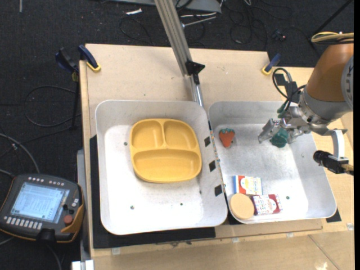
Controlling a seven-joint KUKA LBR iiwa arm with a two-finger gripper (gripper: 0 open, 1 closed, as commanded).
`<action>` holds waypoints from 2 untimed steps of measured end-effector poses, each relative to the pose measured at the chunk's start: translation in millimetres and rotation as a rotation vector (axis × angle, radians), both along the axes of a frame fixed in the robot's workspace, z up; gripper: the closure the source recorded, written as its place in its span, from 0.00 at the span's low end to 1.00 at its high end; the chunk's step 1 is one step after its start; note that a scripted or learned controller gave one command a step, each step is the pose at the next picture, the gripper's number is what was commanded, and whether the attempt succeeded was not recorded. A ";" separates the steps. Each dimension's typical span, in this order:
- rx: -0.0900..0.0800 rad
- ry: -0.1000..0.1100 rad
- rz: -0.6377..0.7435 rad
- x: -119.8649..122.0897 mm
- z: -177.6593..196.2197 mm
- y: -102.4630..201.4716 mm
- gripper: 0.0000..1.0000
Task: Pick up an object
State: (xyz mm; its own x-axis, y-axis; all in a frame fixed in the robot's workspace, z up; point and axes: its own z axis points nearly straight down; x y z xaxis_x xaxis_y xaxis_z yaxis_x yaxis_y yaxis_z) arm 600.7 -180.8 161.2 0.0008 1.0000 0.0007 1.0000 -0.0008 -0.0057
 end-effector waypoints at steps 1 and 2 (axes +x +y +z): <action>0.001 0.001 0.001 -5.9 -62.5 5.6 0.00; -0.001 -0.007 0.001 -3.4 -48.0 4.9 1.00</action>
State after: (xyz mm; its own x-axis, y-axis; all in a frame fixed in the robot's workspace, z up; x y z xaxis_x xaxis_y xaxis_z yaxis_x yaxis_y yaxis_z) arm 597.3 -176.0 113.1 0.0002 1.0000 -0.0006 1.0000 -0.0002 0.0013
